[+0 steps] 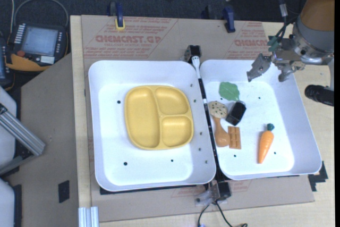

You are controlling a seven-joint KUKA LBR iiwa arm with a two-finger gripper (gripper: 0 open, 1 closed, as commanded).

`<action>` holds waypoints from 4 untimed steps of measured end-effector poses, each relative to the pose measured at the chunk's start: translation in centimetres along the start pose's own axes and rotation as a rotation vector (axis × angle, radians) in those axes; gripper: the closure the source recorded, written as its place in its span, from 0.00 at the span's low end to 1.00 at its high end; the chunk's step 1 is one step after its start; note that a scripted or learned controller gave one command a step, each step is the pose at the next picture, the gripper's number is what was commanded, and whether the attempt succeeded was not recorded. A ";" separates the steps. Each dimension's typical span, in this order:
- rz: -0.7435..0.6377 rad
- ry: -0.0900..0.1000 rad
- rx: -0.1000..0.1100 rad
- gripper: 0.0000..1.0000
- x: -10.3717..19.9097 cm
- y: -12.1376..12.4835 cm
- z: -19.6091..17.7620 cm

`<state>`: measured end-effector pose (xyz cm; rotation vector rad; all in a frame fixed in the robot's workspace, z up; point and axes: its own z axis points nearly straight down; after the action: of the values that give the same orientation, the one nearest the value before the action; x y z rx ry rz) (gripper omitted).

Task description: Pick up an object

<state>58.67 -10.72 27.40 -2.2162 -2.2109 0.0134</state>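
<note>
Near edge first, lower right of frame: carrot [265, 145] in the right bin [297, 114], long axis near-vertical in frame with a slight tilt, green tip toward frame top, clear space all round. Just left of it: waffle piece [235, 137] and wooden-looking spoon [220, 133], touching or nearly so. Above those: cookie [217, 109], black block [236, 112], then green leaf-shaped piece [229, 91], all crowded against the bin's left wall. Left bin [106, 114], centre-left of frame, carrying a yellow divided plate [159, 116]; not relevant to reach. Far end, upper right of frame: pincer [271, 67] above the right bin's top edge, fingers spread, nothing between them. Key relation: every candidate sits below-left to straight below the pincer in frame; leaf piece closest, carrot farthest but most isolated. Judgement: carrot the cleanest target, needing travel toward frame bottom and closure across its short axis. Cluster by the wall risks a multi-object or wall-blocked grab.
</note>
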 end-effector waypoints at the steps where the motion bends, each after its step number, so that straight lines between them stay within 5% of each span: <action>1: -0.003 -0.002 -0.013 0.00 0.0 0.2 -0.7; 4: -0.002 0.000 -0.007 0.00 1.5 0.1 15.2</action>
<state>58.61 -9.21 12.16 -2.2182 -2.2166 0.0059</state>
